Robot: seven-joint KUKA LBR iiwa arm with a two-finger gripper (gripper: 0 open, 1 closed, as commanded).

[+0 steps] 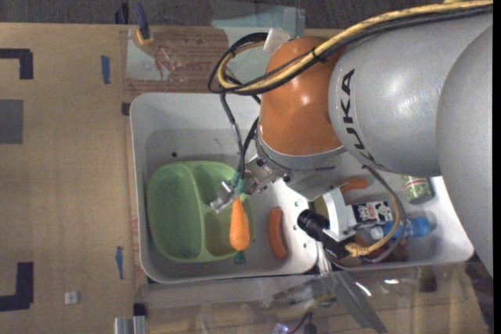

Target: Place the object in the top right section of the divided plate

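From my seat I see the grey arm [415, 90] reaching in from the right, its orange band [297, 102] sitting over the middle of the white bin [156, 121]. Below the band the tool [232, 198] hangs at the edge of the green divided plate [176, 219]. Its fingers [223, 202] are closed narrow on the top end of the toy carrot [239, 227], so I read it as holding the carrot. The carrot hangs straight under the tool, orange body pointing toward the near rim of the bin, with its green tip [240, 254] at the bottom. It lies over the plate's right-hand rim, beside the small section nearest the camera; whether it touches the plate I cannot tell.

Just right of the carrot an orange sausage-shaped toy [276, 233] lies on the bin floor, apart from the plate. Farther right, partly under the arm, I see a small carton with a cow print [368, 213], a blue bottle [411, 228] and a small green-labelled can [419, 188]. A yellow-and-black cable [391, 16] runs along the arm. The tabletop [63, 168] to the left carries blue tape marks [105, 70].
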